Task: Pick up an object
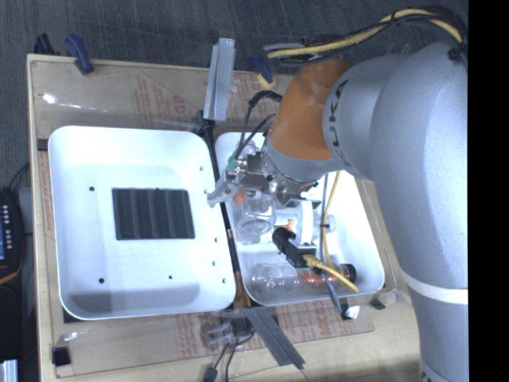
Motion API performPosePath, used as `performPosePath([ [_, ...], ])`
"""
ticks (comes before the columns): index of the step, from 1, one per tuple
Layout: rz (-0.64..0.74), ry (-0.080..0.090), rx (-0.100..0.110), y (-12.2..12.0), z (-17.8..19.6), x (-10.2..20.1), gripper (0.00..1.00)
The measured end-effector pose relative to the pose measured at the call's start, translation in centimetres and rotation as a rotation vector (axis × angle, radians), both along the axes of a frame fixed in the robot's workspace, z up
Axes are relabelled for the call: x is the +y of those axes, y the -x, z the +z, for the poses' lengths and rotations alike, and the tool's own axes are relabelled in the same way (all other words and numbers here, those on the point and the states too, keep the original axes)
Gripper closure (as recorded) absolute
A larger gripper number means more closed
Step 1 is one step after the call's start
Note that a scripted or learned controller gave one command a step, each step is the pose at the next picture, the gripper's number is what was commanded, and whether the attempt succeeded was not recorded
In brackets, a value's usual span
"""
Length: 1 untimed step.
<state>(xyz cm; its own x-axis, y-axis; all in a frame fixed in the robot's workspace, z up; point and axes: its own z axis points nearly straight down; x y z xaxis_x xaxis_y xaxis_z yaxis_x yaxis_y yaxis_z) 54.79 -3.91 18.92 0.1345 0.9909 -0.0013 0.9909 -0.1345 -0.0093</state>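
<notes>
The clear cup [254,223] sits right up against the fingers [251,191], on their near side. It is so close that see-through plastic and metal blur together, and I can't say whether they touch. Are the fingers open or closed? Can't tell from this angle.

A little further to the near side of the fingers, a clear bottle [278,280] lies on its side along the front wall of the right bin [367,245]. Its amber-coloured end [340,273] points off to the fingers' right. Cup and bottle share that bin, and the fingers hang over its left half, near the wall beside the neighbouring bin.

Off to the left of the fingers, the left bin [79,181] shows a dark ribbed panel [153,213] at its middle. The arm [398,134], grey with its orange band [306,118], reaches in from the right. Under it all is the desk [119,94], with blue clamps [78,54] on its far edge and a grey bar [219,78] well beyond the fingers.
</notes>
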Motion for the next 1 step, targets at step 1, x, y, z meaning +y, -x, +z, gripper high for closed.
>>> performPosePath([
  [1, -0.148, 0.002, -0.005, -1.03, 0.16, -0.72, 0.00],
])
